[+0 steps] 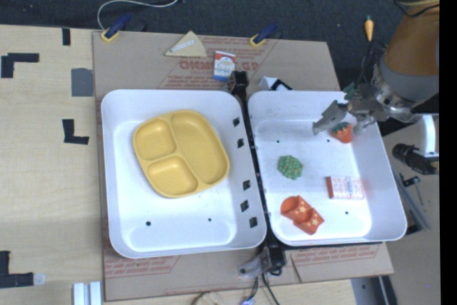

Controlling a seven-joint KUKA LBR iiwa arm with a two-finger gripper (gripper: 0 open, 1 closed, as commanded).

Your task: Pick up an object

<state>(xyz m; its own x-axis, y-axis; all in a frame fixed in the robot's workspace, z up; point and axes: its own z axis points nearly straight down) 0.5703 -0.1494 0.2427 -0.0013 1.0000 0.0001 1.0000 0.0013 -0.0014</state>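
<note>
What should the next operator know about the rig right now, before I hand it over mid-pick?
End effector: low over the upper right of the right bin, next to a small orange-red item; a grip is not confirmed.
Right bin also holds a green ball, a pink-white packet and an orange-red block.
Left bin holds a yellow divided plate.
Done: the approach. Left: confirm a grasp and lift.
</note>
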